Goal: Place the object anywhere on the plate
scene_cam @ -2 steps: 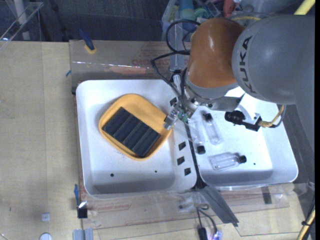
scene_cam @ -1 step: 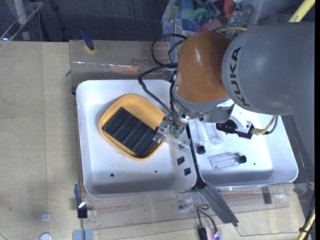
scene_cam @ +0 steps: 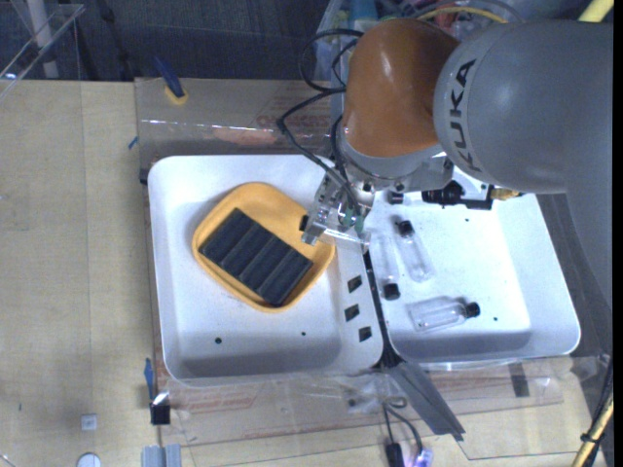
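A yellow, rounded-square plate [scene_cam: 222,222] lies tilted in the left bin [scene_cam: 185,329]. On it rests a dark, ribbed rectangular object [scene_cam: 255,253], covering most of the plate's middle. My gripper [scene_cam: 324,224] hangs over the plate's right edge, close to the dark object's right end and just left of the divider between the bins. The arm's orange band and grey wrist hide the bins' far middle part.
Two clear bottles with black caps lie in the right bin [scene_cam: 545,309]: one [scene_cam: 413,251] near the divider, another [scene_cam: 440,312] nearer the front. Small black tabs [scene_cam: 354,309] line the divider. Cables run along the bench's front edge.
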{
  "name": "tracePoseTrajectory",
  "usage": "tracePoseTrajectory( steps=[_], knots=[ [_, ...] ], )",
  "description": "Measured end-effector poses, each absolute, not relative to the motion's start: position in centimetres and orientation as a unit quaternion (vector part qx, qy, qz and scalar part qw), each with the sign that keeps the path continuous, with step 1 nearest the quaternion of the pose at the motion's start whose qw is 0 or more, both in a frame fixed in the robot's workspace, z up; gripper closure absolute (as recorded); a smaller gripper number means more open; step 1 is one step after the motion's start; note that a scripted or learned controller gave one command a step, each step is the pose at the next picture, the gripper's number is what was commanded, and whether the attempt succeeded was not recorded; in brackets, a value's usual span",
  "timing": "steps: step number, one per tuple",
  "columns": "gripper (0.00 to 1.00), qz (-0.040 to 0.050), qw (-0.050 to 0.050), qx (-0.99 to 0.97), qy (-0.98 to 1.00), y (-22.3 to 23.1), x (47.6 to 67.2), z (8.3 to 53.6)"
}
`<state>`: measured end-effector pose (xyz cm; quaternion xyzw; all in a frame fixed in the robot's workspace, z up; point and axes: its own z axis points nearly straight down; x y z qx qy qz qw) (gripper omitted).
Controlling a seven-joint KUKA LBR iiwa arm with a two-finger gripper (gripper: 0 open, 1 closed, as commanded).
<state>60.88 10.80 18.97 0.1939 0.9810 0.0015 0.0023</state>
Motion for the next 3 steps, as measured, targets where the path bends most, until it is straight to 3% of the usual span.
tracePoseTrajectory(
  steps=[1, 2, 3],
  knots=[
    [1.00, 0.0007, 0.000, 0.141, 0.990, 11.0, 59.0, 17.1],
    [0.00, 0.0009, 0.000, 0.141, 0.990, 10.9, 59.1, 17.1],
    [0.00, 0.0013, 0.003, 0.146, 0.989, 6.3, 60.1, 18.5]
  ],
)
